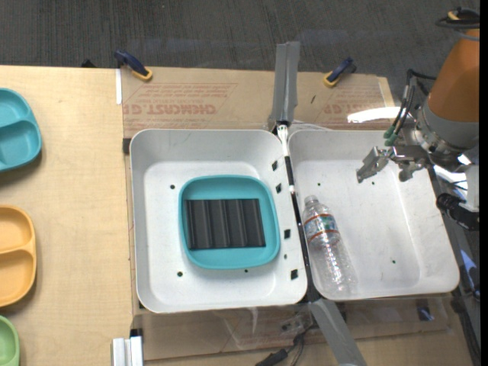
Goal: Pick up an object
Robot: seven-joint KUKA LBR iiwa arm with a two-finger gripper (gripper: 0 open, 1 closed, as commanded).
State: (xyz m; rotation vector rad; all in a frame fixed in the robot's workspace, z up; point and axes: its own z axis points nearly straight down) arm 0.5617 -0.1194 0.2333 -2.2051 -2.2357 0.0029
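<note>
A clear plastic water bottle [328, 246] lies on its side along the left wall of the right bin [396, 235], its cap toward the back. A teal tray with a dark ribbed insert [227, 222] rests in the middle of the left bin [152, 204]. My gripper [387, 165] hangs over the back right part of the right bin, open, with nothing between its fingers. It is well to the right of the bottle and behind it.
Cardboard lies under both bins, held by clamps [134, 65] at the back. On the wooden bench at the left sit a teal plate [15, 139], an orange plate [14, 254] and a green one [6, 341]. A grey divider bar [286, 82] runs between the bins.
</note>
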